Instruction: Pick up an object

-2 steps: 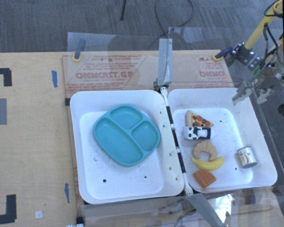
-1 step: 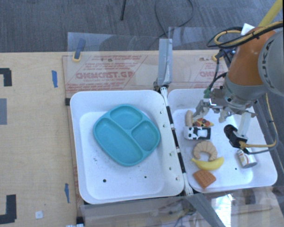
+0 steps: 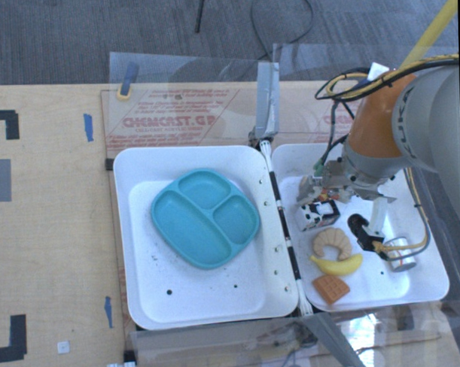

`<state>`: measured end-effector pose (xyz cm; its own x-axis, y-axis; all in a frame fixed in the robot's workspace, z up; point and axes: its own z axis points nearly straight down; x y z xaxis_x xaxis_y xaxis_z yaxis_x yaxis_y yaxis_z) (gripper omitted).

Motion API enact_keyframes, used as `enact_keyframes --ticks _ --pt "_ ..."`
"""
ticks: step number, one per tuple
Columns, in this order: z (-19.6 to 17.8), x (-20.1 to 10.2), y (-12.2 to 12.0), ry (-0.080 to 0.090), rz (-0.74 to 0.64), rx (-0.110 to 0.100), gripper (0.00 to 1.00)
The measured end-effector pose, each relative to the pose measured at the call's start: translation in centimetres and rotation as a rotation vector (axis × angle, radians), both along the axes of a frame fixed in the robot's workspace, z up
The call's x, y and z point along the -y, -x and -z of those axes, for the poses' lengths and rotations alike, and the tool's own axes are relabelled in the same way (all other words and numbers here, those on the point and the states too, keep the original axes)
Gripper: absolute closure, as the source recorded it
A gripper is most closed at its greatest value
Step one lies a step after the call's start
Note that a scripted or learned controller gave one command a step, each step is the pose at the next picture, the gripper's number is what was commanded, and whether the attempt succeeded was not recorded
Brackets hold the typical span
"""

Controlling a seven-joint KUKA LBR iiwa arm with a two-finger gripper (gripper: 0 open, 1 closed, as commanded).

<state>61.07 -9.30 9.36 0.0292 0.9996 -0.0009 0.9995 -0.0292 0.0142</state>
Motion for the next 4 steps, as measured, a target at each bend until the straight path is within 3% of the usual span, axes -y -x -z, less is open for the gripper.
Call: enact_keyframes --ticks 1,2,3,4 --pt "0.0 0.7 -4.1 0.005 -0.099 0.002 0.0" --pt "0.5 1.9 2.1 0.0 -0.234 -0.006 0.0" --pt "-0.4 2.3 1.9 0.001 -0.225 -0.002 1.0" --pt "-0.4 2.3 1.9 0.001 -0.225 -0.002 0.0"
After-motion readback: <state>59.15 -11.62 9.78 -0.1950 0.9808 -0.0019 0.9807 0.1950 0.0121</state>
